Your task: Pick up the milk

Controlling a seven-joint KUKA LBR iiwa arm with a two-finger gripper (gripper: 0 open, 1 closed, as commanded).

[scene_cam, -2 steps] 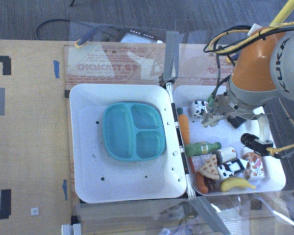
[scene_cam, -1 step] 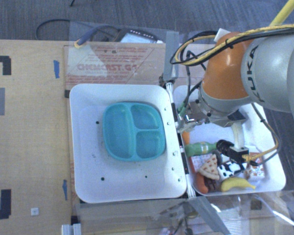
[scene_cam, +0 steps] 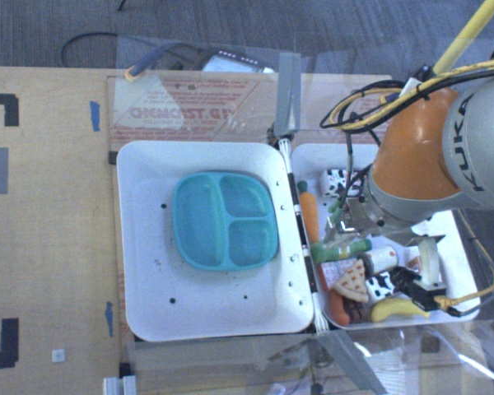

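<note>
All places are given against the right bin [scene_cam: 465, 280]. By its near wall lies a banana [scene_cam: 395, 309]. Just beyond that, touching a pizza slice [scene_cam: 354, 280], sits the milk [scene_cam: 382, 286], a black-and-white spotted carton, near the bin's middle. Further in, a green bottle [scene_cam: 347, 248] lies across the bin, and a carrot [scene_cam: 309, 216] lies along the bin's left wall. The gripper [scene_cam: 347, 219] hangs over the bin's far half under the orange band; whether it is released or clenched cannot be told. Another spotted thing [scene_cam: 336, 181] sits by the far wall. Left of the bin, a second bin [scene_cam: 140, 245] holds a teal plate [scene_cam: 226, 220].
</note>
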